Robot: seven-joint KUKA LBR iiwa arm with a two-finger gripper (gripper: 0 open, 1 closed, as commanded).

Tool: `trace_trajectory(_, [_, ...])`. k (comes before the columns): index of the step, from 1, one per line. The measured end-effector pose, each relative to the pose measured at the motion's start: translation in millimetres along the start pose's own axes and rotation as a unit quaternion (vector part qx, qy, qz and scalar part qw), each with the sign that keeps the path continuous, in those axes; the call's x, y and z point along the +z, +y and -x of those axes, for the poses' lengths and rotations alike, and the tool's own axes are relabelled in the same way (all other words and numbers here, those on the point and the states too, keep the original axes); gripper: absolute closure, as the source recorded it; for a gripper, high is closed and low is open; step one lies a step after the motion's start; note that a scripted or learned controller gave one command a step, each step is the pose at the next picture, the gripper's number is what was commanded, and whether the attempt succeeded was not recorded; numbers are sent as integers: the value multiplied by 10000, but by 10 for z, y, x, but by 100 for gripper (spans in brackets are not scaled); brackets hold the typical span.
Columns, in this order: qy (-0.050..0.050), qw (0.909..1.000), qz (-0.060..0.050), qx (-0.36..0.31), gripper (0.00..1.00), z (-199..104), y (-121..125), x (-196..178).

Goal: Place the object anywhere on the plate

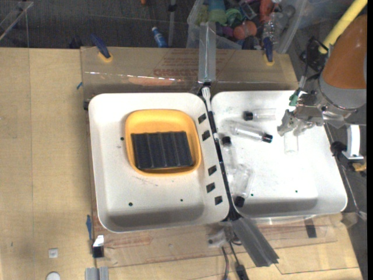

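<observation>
A yellow plate (158, 119) lies in the left bin (108, 174). On it rests a dark ribbed rectangular piece (162, 150), covering most of the plate's lower half. My gripper (294, 125) hangs over the right bin (303, 185), near its upper right part, under the grey wrist. A small clear item (290, 143) lies just below the gripper; I cannot tell whether they touch. Further left in the same bin lie a clear vial with a black cap (258, 115) and a clear tube with a black tip (251, 135).
Another clear item (242, 177) lies near the divider (211, 150) between the bins, and a small dark-tipped piece (225, 140) sits by it higher up. A box of coloured toys (245, 7) stands behind the bench.
</observation>
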State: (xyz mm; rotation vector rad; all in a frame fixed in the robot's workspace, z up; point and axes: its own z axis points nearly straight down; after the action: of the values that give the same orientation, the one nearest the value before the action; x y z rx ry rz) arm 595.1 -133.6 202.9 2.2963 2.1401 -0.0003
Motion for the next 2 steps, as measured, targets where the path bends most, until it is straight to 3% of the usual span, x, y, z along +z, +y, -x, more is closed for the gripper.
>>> trace_trajectory(1, [4,9929,6,-1192,100,-280,698,315])
trace_trajectory(2, [2,9857,14,-1683,100,-601,681,67])
